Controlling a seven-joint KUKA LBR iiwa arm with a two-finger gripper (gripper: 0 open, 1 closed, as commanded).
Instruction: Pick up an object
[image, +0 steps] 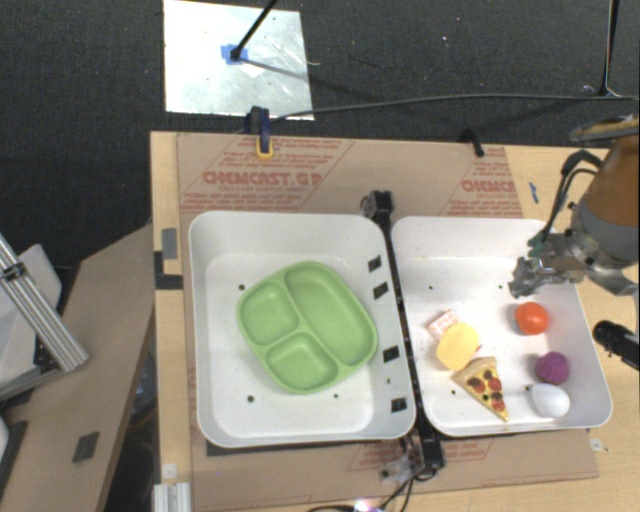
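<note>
The gripper (527, 275) hangs over the right bin (440, 235), near its far right part, just above and a little left of the orange ball (531, 318); whether it touches the ball cannot be told, and nothing shows between its tips. How wide it stands cannot be read from this slanted view. The grey arm (610, 215), with its orange band, enters from the right edge.

The right bin's contents lie in a loose cluster in its near half. The orange ball sits nearest the gripper. Below it lies a purple ball (551, 367), and just below that a white egg-like object (549, 400), almost touching. To the left, a yellow rounded piece (458, 347) rests against a small pink-and-white item (441, 323). A pizza slice toy (484, 384) lies just beneath the yellow piece, its long axis running diagonally, with the narrow tip pointing toward the near right and the crust edge toward the yellow piece.

The left bin (215, 330) holds a green divided plate (305, 325), three compartments, set at a slant, its long axis running from far left to near right.
</note>
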